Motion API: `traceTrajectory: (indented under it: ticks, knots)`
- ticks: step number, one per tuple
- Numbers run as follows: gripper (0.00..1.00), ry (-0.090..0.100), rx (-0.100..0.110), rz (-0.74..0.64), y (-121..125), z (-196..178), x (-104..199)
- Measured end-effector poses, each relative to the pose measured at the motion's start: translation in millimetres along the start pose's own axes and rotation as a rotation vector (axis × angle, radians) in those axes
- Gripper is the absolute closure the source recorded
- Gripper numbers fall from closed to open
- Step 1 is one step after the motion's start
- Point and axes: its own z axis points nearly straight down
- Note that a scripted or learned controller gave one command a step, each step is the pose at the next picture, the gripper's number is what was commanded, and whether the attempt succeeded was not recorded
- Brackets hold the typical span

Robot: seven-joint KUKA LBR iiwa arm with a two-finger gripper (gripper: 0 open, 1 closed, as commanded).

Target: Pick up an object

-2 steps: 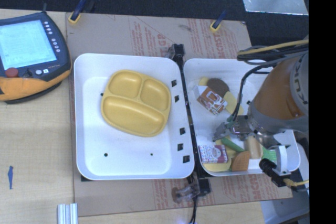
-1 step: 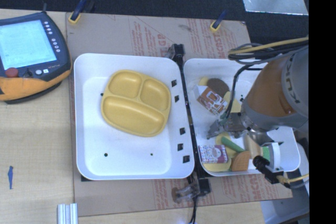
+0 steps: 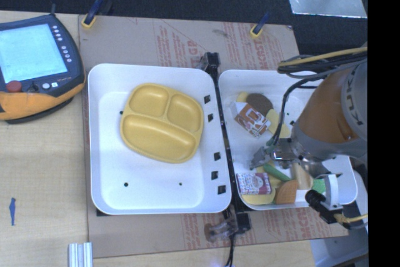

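Faintly, red print repeats across the cardboard sheet (image 3: pixel 187 40) under both bins, too small to read; two small packets carry red-and-white labels, equally illegible. The bench (image 3: pixel 37 184) is pale wood, with dark carpet beyond and a teach pendant (image 3: pixel 34 65) at its far left corner. Reaching into the right bin (image 3: pixel 232 81), the gripper (image 3: pixel 270 156) hangs over a clutter of small items (its fingers are hidden in shadow, so I cannot tell whether the jaws are apart or together). A green stick-like piece (image 3: pixel 272 170), possibly a toy vegetable, lies just below the jaws, long axis slanting down-right. One packet (image 3: pixel 252 119) sits above the jaws, another (image 3: pixel 254 183) below-left. A yellow divided plate (image 3: pixel 162 122) rests in the left bin (image 3: pixel 106 134).
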Motion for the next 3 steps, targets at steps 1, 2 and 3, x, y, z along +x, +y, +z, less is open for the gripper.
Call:
traceTrajectory:
  ticks: [1, 2, 3]
  knots:
    - [0.0, 0.0, 0.0, -0.003, -3, 0, 9]
    - [1.0, 0.0, 0.0, -0.004, -2, -11, 8]
    - [0.0, 0.0, 0.0, -0.004, -2, -11, 8]
